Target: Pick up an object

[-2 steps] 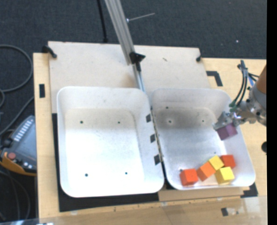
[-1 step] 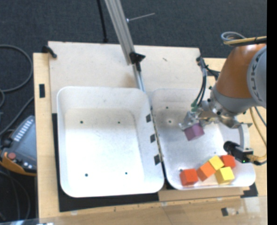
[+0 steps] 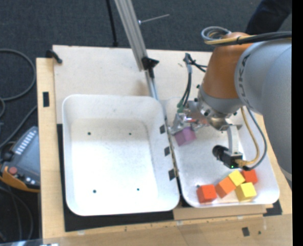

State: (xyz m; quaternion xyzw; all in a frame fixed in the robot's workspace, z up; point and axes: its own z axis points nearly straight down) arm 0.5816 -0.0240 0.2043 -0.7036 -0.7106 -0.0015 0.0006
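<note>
Orange blocks (image 3: 216, 189) lie apart from claw (image 3: 182, 127) gripping purple block (image 3: 185, 136).

We are looking at a robotics lab or test cell. A plain board bench (image 3: 89, 70) carries two shallow white bins (image 3: 115, 104), an aluminium strut (image 3: 133, 27) rises at a slant from its back, loose cables (image 3: 2, 91) trail over dark carpet (image 3: 48, 14), and a handheld control pendant (image 3: 19, 160) lies left.
</note>
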